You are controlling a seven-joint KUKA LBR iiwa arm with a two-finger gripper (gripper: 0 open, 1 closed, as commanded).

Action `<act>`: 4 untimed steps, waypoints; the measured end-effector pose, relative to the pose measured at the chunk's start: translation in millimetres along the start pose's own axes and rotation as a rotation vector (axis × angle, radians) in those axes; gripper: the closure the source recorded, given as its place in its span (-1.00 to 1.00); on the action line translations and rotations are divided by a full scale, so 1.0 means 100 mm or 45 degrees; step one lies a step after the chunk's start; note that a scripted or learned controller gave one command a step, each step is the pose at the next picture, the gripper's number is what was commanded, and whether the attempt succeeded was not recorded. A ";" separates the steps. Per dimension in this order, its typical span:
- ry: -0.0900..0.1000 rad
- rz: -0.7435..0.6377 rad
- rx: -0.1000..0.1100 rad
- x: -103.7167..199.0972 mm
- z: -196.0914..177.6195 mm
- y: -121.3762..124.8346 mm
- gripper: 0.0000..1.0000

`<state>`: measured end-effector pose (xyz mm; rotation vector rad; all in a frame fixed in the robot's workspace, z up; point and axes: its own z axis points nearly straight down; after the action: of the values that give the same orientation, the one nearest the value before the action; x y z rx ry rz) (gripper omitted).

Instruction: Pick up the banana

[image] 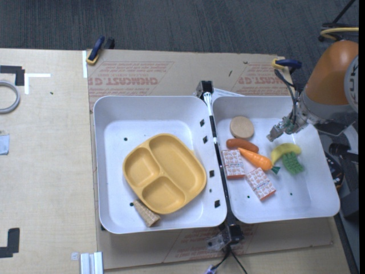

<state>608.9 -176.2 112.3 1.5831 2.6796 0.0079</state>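
Observation:
The yellow banana point(284, 150) lies in the right bin point(313, 201), towards its right side, touching a green leafy toy point(293, 164) just below it. My gripper point(280, 130) hangs over the right bin just above and to the left of the banana, with nothing seen between its fingers. The grey arm with its orange band point(336, 73) reaches in from the right.
Left of the banana lie a carrot point(255, 158), a sausage point(242, 145), a tan round cookie point(242, 127) and two red-and-white packets point(232, 164), point(260, 184). The left bin point(108, 170) holds a yellow divided plate point(164, 173) and a brown piece point(146, 213).

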 end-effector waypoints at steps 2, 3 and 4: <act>0.029 -0.014 0.024 0.32 0.19 -0.21 -1.00; 0.025 -0.010 0.020 0.31 0.08 -0.21 1.00; 0.030 -0.194 0.021 0.73 0.16 -1.10 1.00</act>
<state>477.9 -166.0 92.4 1.3872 2.8177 0.0008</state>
